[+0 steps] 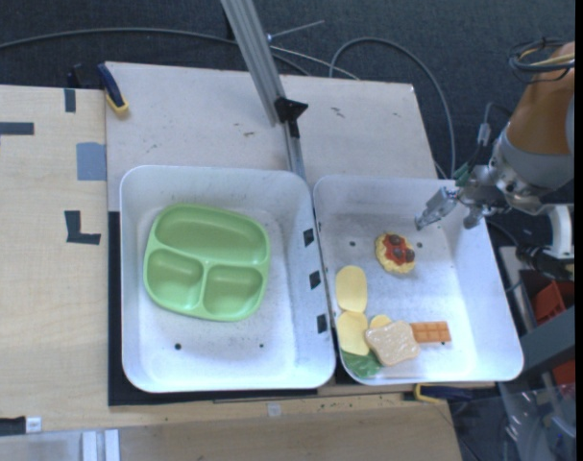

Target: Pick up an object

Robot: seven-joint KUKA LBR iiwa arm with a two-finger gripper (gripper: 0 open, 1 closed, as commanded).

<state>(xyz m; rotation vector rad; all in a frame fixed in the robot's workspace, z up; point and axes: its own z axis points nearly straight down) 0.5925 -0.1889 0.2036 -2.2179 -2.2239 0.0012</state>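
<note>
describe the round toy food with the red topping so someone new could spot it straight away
Look in the right-hand white bin, the one without the green divided plate. In its upper middle, apart from the cluster of pieces along the bottom edge, lies a small round toy pizza. It alone has a tan base with red topping; its neighbours are plain yellow, tan or orange.

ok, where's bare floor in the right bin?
Right bin: bare along the far wall behind the pizza, and the right side past the wafer. Crowded at the near-left corner: yellow slices, toast.
</note>
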